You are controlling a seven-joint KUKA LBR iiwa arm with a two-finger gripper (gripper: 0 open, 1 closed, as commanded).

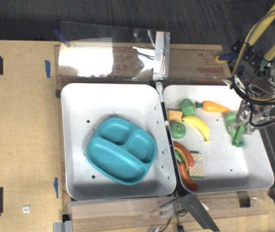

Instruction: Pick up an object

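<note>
**Operator:** So which toy is the gripper lined up on?

**Observer:** You're looking at the green toy vegetable (236,129), the long one near the right bin's (258,178) three o'clock wall. The gripper (244,121) sits right over its upper end. From the fingertips, the piece runs down toward six o'clock, leaning slightly to seven, so its long axis is close to vertical in the view.

**Operator:** Is it pinched already?

**Observer:** You can't call that from here. The metal fingers overlap the top of the green piece, but cables and the wrist crowd the spot, so I cannot tell whether the jaws stand wide, narrow, or closed on it.

**Operator:** What does the next move turn on?

**Observer:** My judgement: the closing line should cross that twelve-to-six axis, squeezing from nine and three o'clock. You've got wall on the three o'clock side, so there's little room there.

**Operator:** Anything else close by?

**Observer:** The banana (198,127) lies well off at nine o'clock from the gripper, and the carrot (213,107) at about ten o'clock. Both are apart from the green piece. The teal divided plate (121,150) rests in the left bin (74,100), out of the way.
</note>
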